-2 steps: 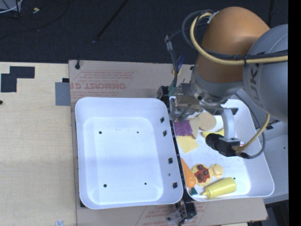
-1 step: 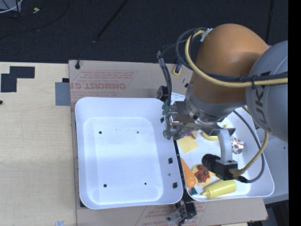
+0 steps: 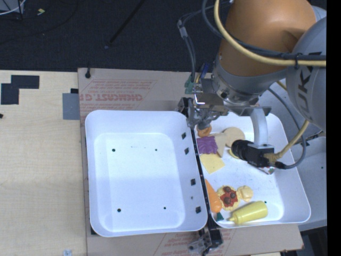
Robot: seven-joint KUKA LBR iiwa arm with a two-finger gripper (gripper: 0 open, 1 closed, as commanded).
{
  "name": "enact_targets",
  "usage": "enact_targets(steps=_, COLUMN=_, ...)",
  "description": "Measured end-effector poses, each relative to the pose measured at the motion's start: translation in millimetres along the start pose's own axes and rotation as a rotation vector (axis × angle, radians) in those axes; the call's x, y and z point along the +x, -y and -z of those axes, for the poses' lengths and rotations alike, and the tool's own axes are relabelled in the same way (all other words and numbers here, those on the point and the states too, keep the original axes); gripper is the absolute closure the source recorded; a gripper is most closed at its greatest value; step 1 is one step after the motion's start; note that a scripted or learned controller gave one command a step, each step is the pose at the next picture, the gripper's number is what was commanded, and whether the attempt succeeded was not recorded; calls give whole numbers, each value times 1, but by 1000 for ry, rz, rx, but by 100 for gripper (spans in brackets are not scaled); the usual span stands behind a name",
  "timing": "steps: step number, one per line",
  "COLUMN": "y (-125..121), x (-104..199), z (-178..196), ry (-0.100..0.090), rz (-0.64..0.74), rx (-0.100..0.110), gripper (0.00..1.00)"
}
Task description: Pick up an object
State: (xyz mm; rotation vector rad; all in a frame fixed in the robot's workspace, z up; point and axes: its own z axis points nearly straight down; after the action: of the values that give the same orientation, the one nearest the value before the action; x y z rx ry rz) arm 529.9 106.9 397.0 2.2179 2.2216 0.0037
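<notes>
Faintly, mirrored print on cardboard (image 3: 120, 92)

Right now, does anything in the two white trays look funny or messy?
A little. All the toys are bunched in the right bin, and an orange carrot-like piece is squeezed against its left wall instead of lying flat. The gripper hangs over a purple piece. Nothing looks spilled or broken.

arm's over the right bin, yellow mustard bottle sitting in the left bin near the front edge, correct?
Not quite. The camera view shows the yellow mustard bottle in the right bin, near its front edge, beside the other toy food. The arm is over the right bin, as you said.
</notes>
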Motion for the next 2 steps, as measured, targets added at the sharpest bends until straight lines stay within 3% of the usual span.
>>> enact_targets(steps=1, y=-8, x=29, z=-141, ry=3, rz=0, rx=18, gripper=100)
enact_targets(steps=2, y=-23, x=121, z=-55, ry=-4, rz=8, rx=-2, gripper=100)
